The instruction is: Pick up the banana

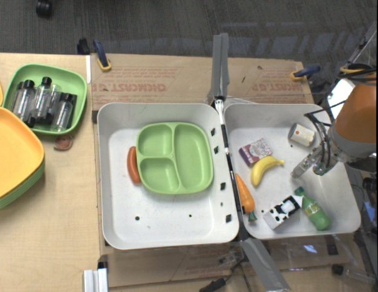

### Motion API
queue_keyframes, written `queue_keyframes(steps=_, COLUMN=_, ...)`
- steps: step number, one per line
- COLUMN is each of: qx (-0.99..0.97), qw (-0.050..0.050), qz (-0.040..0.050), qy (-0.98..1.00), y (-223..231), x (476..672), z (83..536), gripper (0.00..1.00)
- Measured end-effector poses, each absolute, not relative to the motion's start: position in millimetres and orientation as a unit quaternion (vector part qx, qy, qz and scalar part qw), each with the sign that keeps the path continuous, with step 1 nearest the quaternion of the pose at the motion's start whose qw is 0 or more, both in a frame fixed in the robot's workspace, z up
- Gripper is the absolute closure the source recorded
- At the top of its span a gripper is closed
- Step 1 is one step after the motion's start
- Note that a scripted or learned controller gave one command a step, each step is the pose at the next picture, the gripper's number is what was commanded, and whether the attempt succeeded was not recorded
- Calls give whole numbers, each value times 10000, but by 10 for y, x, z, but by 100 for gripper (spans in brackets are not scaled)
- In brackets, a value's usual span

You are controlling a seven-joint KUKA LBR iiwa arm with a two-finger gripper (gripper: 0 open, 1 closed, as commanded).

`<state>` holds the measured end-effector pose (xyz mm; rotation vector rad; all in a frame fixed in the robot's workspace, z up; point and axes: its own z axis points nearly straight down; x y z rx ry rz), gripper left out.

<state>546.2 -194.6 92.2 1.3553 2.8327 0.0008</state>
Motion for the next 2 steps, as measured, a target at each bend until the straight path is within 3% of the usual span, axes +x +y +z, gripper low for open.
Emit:
queue_keyframes(steps=1, qx=4195, qw=15, qz=3, qy=9078, y=-2219, x=5725, z=923, gripper=100)
queue_keyframes(steps=2, qx=4070, qw=16, qz=3, qy=9134, y=-2214, x=6278, z=926, gripper=100)
